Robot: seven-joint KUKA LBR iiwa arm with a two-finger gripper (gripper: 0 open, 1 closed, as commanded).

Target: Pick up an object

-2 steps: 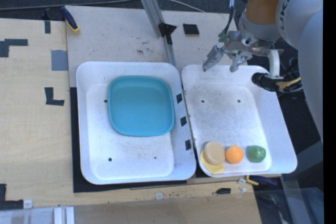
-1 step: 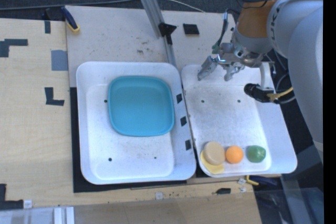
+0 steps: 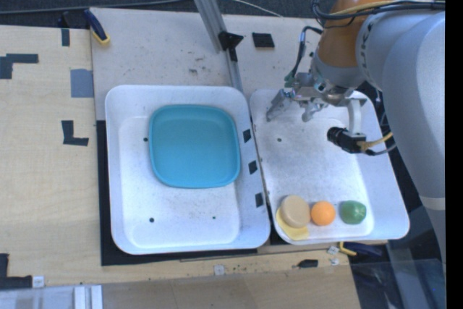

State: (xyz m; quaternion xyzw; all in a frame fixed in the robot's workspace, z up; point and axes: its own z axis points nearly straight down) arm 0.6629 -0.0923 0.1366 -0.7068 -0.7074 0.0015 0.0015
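Note:
My gripper [image 3: 293, 111] hangs over the far end of the right bin [image 3: 325, 163], its two fingers spread apart and open with nothing between them. Along the near edge of that bin lie three small items: a tan round object [image 3: 294, 211] resting on a yellow piece [image 3: 291, 231], an orange ball [image 3: 323, 213] and a green ball [image 3: 353, 212]. They are well below the gripper in the view, apart from it. A blue square plate [image 3: 194, 145] lies in the left bin [image 3: 130, 192].
A slanted metal pole [image 3: 210, 3] rises behind the bins. The grey arm [image 3: 405, 69] with its orange band fills the right side above the right bin. A black cable connector [image 3: 346, 139] hangs by the bin's right wall.

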